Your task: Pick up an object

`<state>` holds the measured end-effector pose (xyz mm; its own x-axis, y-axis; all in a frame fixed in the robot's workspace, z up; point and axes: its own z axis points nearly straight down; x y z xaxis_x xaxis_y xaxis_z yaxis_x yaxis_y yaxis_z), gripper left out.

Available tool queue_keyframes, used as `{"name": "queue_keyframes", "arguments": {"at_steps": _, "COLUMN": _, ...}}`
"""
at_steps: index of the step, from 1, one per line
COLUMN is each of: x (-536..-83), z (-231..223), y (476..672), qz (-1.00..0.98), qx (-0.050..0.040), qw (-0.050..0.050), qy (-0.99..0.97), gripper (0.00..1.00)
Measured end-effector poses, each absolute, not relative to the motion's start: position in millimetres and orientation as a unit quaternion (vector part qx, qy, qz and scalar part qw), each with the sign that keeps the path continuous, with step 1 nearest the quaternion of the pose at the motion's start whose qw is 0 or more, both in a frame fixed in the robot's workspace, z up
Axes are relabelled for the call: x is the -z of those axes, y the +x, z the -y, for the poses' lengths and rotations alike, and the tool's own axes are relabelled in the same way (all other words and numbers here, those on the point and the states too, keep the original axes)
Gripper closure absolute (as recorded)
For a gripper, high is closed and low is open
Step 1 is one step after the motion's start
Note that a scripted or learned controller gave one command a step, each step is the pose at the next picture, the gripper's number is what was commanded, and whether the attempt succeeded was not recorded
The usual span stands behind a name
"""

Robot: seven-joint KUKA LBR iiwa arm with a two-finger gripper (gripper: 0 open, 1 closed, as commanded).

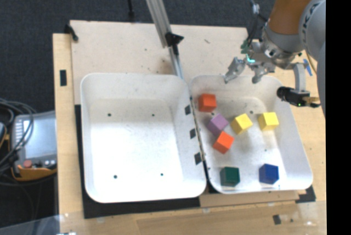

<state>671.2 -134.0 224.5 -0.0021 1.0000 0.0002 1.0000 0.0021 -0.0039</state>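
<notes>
While the pincer [244, 70] hangs open and empty at the right bin's [296, 143] 12 o'clock rim, descent risks striking it, missing the cubes [221, 133].

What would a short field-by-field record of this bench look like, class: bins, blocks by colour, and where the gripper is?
bins: left bin, right bin, side by side
blocks in right bin: two orange blocks, purple block, two yellow blocks, green block, blue block
touching: purple block and lower orange block
gripper: open, above right bin's far rim, holding nothing
</notes>
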Motion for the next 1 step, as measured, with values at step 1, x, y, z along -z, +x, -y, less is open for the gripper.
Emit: {"name": "queue_keyframes", "arguments": {"at_steps": 1, "x": -227.3, "z": 134.5, "y": 672.0, "qz": 0.709, "qx": -0.0009, "qw": -0.001, "qy": -0.706, "gripper": 0.00}}
